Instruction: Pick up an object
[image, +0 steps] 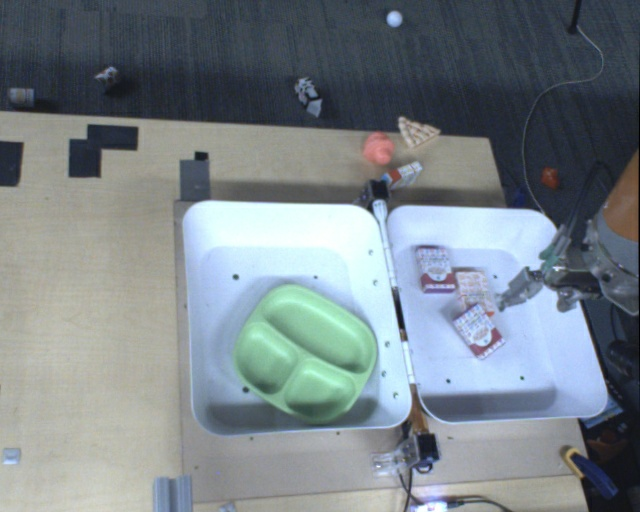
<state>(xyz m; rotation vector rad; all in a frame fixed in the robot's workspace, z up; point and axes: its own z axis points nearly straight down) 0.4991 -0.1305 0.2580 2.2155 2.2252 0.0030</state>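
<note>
Three small red-and-white packets lie in the right bin (560, 385): one (433, 268) at the upper left, one (472, 285) in the middle, one (477, 331) lower down. My gripper (512, 292) reaches in from the right, low over the bin, with its tip just right of the middle packet. Whether it touches that packet is unclear. Nothing shows as held. A green divided plate (305, 350) lies tilted in the left bin (205, 290).
Behind the bins on the bench sit a pink ball (378, 148), a toy pizza slice (418, 132) and a small tube (405, 175). The arm's wrist (600, 265) hangs over the right bin's right rim. A ridge (392, 300) divides the bins.
</note>
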